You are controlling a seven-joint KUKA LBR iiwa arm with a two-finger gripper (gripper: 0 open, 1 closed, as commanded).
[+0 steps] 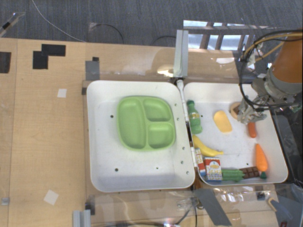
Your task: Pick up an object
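My gripper (246, 114) hangs low over the upper right part of the right bin (279, 167), under the orange-banded wrist. A small tan round object (235, 110) lies just left of it, partly hidden by it. A small red sausage-shaped piece (252, 129) lies just below and to its right. Further left sits a yellow rounded piece (222, 121). An orange carrot (261, 158) lies near the bin's right wall.
The right bin also holds a green bottle (193, 117) along its left wall, a banana (206, 147), a small carton (213, 169), a green item (232, 174) and a dark bar (251, 173). In the left bin (102, 174) lies a green divided plate (145, 122).
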